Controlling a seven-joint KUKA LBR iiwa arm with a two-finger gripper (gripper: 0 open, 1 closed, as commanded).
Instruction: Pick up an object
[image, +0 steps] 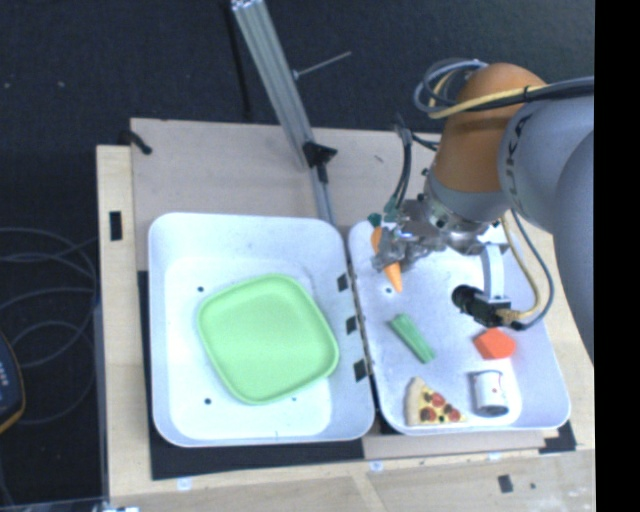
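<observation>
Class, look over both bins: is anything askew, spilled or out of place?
Nothing stands out. The green plate lies flat in the left bin; the pizza slice, green block and white cup rest in the right bin.

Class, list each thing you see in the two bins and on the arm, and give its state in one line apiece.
Green plate: flat in the left bin.
Orange carrot: under the gripper, in the right bin.
Green stick: lying flat, apart from others.
Pizza slice: flat, near front rim.
White cup: on its side.
Orange block: resting beside the cup.
</observation>
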